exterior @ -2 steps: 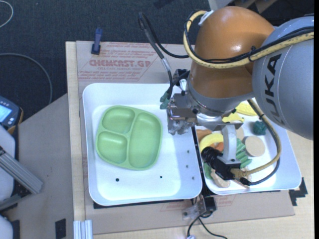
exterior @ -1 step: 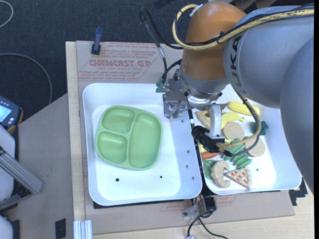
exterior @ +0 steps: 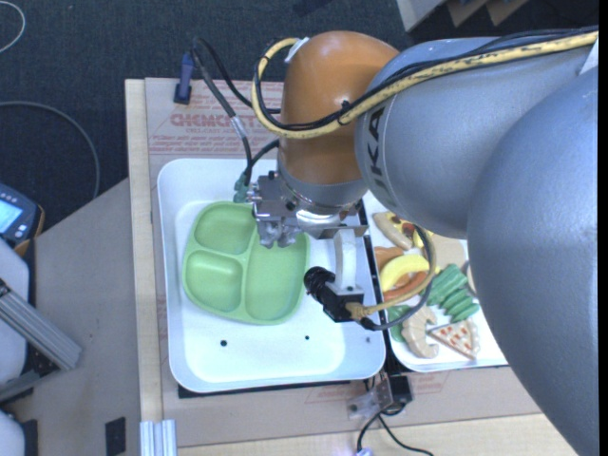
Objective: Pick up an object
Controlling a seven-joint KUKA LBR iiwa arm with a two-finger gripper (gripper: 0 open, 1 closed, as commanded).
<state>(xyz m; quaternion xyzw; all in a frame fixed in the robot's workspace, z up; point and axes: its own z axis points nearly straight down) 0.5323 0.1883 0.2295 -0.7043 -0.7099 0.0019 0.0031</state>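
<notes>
Inside the glossy left bin [exterior: 190, 350] lies a smooth, three-compartment green plate [exterior: 237, 274].

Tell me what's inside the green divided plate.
The green divided plate lies in the left white bin. Its visible compartments hold nothing. The gripper hangs over its upper right edge, so that corner is covered and can't be checked.

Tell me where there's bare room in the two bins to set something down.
The left bin has a bare strip along its near edge, below the green plate, and a narrower one along its left wall. The hand hangs over the plate's right side. The right bin is crowded with toy food, and the arm covers the rest.
</notes>
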